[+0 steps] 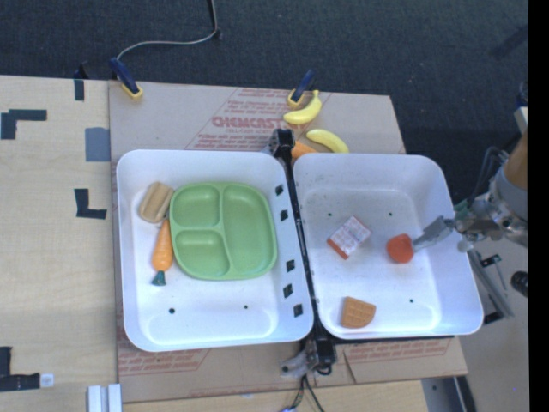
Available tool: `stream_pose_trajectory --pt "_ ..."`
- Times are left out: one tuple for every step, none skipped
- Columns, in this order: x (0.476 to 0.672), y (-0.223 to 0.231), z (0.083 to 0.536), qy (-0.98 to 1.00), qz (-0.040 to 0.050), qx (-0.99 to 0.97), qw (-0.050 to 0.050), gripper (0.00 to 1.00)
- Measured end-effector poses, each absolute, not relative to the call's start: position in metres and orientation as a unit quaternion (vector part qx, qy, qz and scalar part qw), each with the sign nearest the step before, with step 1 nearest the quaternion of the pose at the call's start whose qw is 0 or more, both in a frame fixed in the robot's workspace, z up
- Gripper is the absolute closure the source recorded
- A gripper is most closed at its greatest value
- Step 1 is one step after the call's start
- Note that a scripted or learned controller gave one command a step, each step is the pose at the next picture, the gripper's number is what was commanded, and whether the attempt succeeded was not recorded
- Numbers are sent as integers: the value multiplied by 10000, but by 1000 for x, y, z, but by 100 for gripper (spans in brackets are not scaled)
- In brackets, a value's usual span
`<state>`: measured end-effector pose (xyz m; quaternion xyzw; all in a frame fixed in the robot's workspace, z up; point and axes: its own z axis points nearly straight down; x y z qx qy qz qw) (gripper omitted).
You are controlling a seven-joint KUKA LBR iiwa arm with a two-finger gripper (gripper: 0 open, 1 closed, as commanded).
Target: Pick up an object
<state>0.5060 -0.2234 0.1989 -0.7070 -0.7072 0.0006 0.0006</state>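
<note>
Nearest to the camera, in the right bin (446, 312), lies a small orange wedge (358, 312) close to the front wall. Further in sit a little red-and-white box (348, 236) and a round red tomato (399, 248) — the piece my pincer (433, 232) is reaching for. My pincer comes in over the right rim, its tip just beside the tomato, touching or nearly so; whether it is wide or narrow I cannot tell, and nothing sits between its tips that I can see.

I judge the tomato to be light, smooth toy plastic, stiff but inclined to roll and slip on the slick bin floor. It wants a grip across its widest middle, squarely from above.

Across the divider, the left bin (137, 316) carries a green divided plate (225, 230), with a carrot (162, 245) and a tan bread piece (155, 202) just beside its left edge. Beyond the bins, two bananas (314, 123) rest on a cardboard sheet (197, 118) clipped to the pale wooden counter (51, 230) — and past that, dark carpet (343, 24) with a cable (206, 7) trailing over it.
</note>
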Motion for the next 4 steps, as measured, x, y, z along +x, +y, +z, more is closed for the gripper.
stream_pose_trajectory --pt "531 -211 87 -7075 -12 -7067 -21 0" --pt "532 -212 97 -7070 -5 -7072 -44 100" --pt "581 -133 88 -7083 -29 -7059 -33 100" --pt "574 -45 185 -7082 -7 -7060 0 100"
